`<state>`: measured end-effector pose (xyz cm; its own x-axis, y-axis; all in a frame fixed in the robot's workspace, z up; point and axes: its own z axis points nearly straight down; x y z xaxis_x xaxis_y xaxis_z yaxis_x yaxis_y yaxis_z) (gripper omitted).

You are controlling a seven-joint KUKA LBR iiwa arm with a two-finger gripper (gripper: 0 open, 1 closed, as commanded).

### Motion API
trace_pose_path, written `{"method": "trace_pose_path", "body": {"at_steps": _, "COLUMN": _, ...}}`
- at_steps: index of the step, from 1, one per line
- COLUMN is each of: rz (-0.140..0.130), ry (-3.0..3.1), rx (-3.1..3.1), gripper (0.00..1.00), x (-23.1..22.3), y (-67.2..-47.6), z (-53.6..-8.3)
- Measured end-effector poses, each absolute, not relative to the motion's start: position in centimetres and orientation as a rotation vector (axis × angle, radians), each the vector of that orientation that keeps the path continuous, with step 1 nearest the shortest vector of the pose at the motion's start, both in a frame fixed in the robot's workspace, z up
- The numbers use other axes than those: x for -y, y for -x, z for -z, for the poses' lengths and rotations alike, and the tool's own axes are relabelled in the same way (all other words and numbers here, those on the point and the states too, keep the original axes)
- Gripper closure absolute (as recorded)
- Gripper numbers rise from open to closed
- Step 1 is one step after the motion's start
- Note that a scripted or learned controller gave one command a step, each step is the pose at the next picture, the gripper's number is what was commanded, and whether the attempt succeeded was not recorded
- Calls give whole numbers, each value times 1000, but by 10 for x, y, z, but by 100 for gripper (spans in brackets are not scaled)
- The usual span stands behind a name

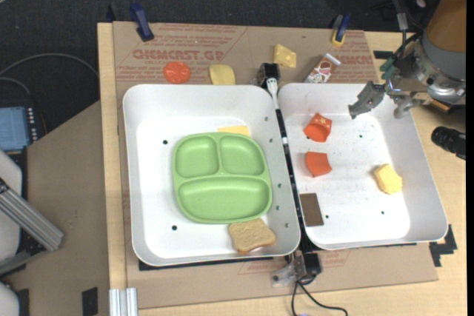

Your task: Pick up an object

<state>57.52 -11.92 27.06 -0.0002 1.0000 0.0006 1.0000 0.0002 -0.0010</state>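
My gripper hangs over the far right part of the right bin, fingers spread and nothing between them, so it is open. In that bin lie a red-orange chunk, an orange-red cube, a yellow lump and a flat brown rectangle. The red-orange chunk is left of the gripper and a little nearer the camera, apart from it. The left bin bears a green divided plate, a slice of toast and a pale yellow slice.
Behind the bins, on the cardboard, lie an orange disc, a yellow piece, a black item, a yellow wedge and a red-and-white packet. Blue clamps grip the board's far edge.
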Motion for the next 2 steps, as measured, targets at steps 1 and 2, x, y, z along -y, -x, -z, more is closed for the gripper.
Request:
{"method": "trace_pose_path", "body": {"at_steps": 1, "rz": -14, "ry": 2221, "rx": 2205, "gripper": 0, "x": 180, "y": -534, "z": -131}}
{"method": "trace_pose_path", "body": {"at_steps": 2, "rz": 3, "ry": 2216, "rx": 2212, "gripper": 0, "x": 223, "y": -477, "z": -87}}
